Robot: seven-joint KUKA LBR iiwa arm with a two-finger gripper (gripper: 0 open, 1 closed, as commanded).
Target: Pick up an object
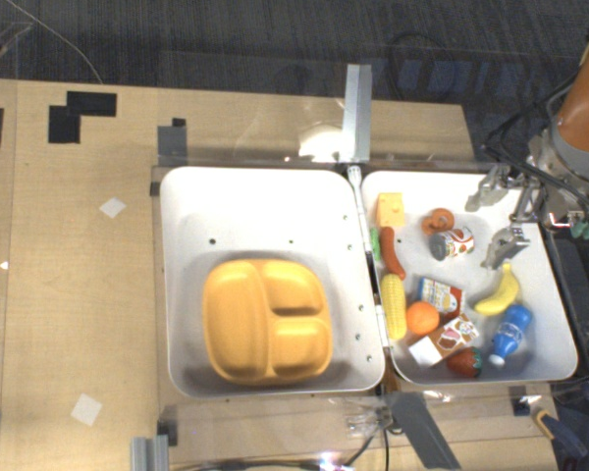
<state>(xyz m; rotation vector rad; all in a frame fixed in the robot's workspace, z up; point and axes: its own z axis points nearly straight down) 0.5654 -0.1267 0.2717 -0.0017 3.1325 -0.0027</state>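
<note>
The right bin (550,263) holds several toy foods: a yellow cheese block (390,208), a red sausage (392,253), a corn cob (394,304), an orange (422,318), a brown doughnut-like piece (438,221), a small white and red can (455,244), a banana (501,292), a blue bottle (508,334) and small cartons (439,292). My gripper (497,220) hangs over the bin's upper right part, above the banana and right of the can. It is open, its two metal fingers (483,192) spread apart with nothing between them.
A yellow compartment plate (267,318) lies in the left bin (245,204). A metal post (357,116) stands at the divider between the bins. Black cables (515,130) trail behind the right bin. A red piece (463,363) and a white card (424,351) sit near the front wall.
</note>
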